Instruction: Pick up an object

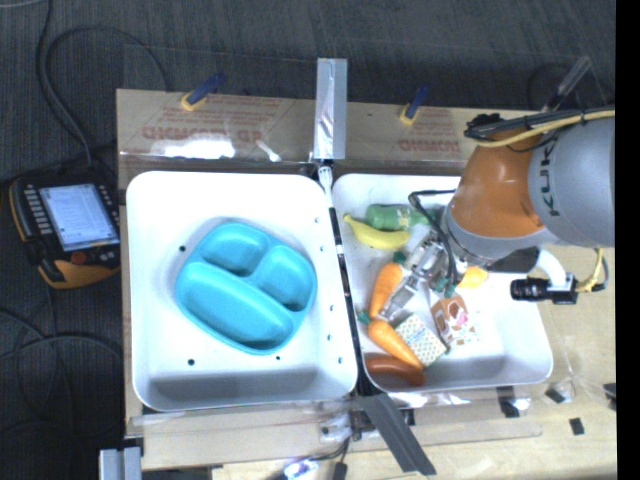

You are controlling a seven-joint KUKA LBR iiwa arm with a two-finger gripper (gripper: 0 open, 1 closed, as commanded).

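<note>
We log: gripper point(410, 290) low in right bin point(520, 363) over carrot point(385, 288), finger state we cannot tell; blue tray point(245, 283) in left bin point(150, 368)

a blue divided tray point(246, 285) is seen lying in the left white bin point(160, 368). a teach pendant point(65, 223) is placed on the dark floor at left, with black cables point(60, 58) trailed nearby.

Both white bins point(150, 368) look like smooth, slightly glossy plastic. The turquoise divided tray point(245, 286) has a satin plastic sheen. The banana point(375, 235) and carrots point(385, 288) appear glossy plastic. The arm's orange band point(495, 193) is smooth and shiny.
</note>
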